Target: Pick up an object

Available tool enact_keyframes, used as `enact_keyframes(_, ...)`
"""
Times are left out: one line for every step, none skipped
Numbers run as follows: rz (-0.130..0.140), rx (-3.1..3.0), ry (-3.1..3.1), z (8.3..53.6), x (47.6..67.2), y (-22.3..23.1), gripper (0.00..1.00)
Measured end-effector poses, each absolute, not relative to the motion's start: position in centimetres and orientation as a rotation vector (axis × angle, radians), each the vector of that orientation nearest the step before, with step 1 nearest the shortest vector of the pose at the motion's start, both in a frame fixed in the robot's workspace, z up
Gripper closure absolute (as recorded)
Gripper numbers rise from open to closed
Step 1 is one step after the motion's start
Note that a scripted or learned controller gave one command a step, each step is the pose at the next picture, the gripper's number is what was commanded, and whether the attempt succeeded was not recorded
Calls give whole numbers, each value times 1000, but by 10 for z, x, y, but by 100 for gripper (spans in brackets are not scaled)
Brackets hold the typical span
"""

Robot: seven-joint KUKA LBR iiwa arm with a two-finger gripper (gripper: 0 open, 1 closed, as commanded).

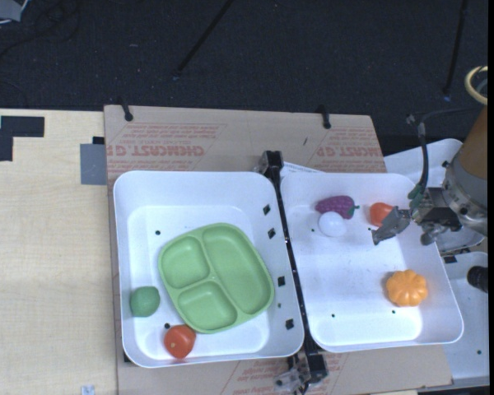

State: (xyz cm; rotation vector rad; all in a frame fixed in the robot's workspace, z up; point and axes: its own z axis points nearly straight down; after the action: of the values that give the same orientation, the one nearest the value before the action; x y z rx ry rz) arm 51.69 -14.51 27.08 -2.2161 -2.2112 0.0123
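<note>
Cardboard (pixel 230 142) under bins reads mirrored "CHEMCAST GP".

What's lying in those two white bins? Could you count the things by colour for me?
Green: 2, the divided plate and a green ball
Red or orange-red: 2, a tomato and a small red piece
Orange: 1, a pumpkin
Purple: 1, a purple piece
White: 1, a white ball
Total: 7
</note>
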Motion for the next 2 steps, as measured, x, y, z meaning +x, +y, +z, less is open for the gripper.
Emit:
enact_keyframes(2,-2221,-2221,277,519,-145,0)
enact_keyframes(7,-2217,-2217,233,520,-147,0)
